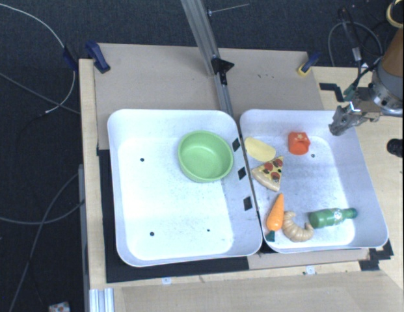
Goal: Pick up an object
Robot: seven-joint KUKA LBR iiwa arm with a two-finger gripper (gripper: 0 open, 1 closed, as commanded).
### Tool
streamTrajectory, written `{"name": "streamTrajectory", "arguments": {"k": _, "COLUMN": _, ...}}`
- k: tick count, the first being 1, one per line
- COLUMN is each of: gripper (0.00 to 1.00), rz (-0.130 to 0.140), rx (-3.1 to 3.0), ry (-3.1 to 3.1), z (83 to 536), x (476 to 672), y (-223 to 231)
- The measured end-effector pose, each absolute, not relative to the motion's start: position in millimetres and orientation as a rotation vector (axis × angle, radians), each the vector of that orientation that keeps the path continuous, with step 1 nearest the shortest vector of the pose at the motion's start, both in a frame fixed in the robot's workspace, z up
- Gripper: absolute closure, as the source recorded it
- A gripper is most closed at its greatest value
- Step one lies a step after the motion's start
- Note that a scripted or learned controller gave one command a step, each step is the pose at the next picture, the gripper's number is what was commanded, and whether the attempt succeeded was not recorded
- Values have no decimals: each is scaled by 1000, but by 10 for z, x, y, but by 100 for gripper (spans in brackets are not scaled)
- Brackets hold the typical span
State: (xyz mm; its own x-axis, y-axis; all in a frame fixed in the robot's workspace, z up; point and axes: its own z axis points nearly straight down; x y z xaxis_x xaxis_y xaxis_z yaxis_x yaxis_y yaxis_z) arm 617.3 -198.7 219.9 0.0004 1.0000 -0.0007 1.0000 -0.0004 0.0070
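I am seeing the gripper (340,122) hanging over the upper right rim of the right bin (358,174), and I cannot tell how it is set. Nothing is showing in its grasp. The red block (298,142) is sitting nearest to it, a little to its left and lower in the view, apart from it. Further left in that bin, the yellow piece (259,149) is lying against the left wall, with the pizza slice (269,174) just below it. The carrot (275,214) is lying lower still, touching the croissant (298,228), and the green bottle (332,218) is lying on its side just beside the croissant near the front wall. All of these are well apart from the gripper.

The left bin (143,226) is holding a green bowl (205,155), upright, near its upper right corner. Both bins are resting side by side on a pale wooden table (156,77), with dark carpet (39,142) and loose cables around it.
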Motion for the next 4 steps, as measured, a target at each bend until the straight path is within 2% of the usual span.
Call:
{"name": "streamTrajectory", "arguments": {"k": 1, "gripper": 100, "rz": 12, "rx": 2212, "ry": 2217, "z": 2874, "x": 6248, "y": -1966}}
{"name": "streamTrajectory", "arguments": {"k": 2, "gripper": 100, "rz": -2, "rx": 2224, "ry": 2234, "z": 2810, "x": 6054, "y": -1527}}
{"name": "streamTrajectory", "arguments": {"k": 3, "gripper": 100, "rz": -5, "rx": 2225, "ry": 2235, "z": 2668, "x": 6002, "y": -1005}}
{"name": "streamTrajectory", "arguments": {"k": 4, "gripper": 100, "rz": -6, "rx": 2224, "ry": 2238, "z": 2716, "x": 5823, "y": -475}}
